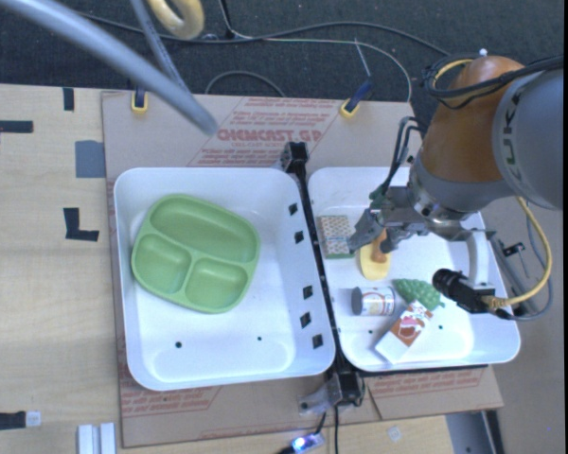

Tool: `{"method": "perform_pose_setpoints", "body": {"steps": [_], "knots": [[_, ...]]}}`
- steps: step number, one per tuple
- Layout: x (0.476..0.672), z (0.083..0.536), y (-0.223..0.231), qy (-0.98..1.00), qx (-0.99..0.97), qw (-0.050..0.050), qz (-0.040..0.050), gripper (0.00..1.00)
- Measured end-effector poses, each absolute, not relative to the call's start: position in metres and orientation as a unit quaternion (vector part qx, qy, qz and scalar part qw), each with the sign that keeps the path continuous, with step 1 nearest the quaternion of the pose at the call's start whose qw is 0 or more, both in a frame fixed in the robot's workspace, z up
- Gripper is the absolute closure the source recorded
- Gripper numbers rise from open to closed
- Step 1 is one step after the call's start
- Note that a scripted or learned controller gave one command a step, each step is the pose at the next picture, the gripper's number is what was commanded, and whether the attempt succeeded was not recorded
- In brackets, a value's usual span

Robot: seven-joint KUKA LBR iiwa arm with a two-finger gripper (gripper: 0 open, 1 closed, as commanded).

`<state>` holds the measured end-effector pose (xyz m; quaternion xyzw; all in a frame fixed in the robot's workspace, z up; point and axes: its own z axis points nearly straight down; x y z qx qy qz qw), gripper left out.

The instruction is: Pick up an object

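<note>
Yellow block (375, 262) sits in the right bin (497, 348), near its middle, and the tool (382, 244) is right down on top of it. Whether it's clenched or released, I can't tell from this angle. The block looks small, stiff and light, probably smooth-sided, so a pinch across its short sides should do it. Just below: a small can (374, 302) on its side, a green leafy piece (417, 293), a red-and-white carton (406, 330). A patterned card (335, 234) lies to its left. Over in the left bin (137, 348), a green divided plate (195, 253).
</note>
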<state>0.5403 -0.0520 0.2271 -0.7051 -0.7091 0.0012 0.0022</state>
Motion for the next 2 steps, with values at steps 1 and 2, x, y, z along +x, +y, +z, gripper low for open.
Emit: {"method": "perform_pose_setpoints", "body": {"steps": [1,2], "knots": [[0.538,0.225,0.011,-0.71,-0.704,0.002,0.001,1.0],[0.538,0.231,0.065,-0.71,-0.705,0.002,0.0013,1.0]]}}
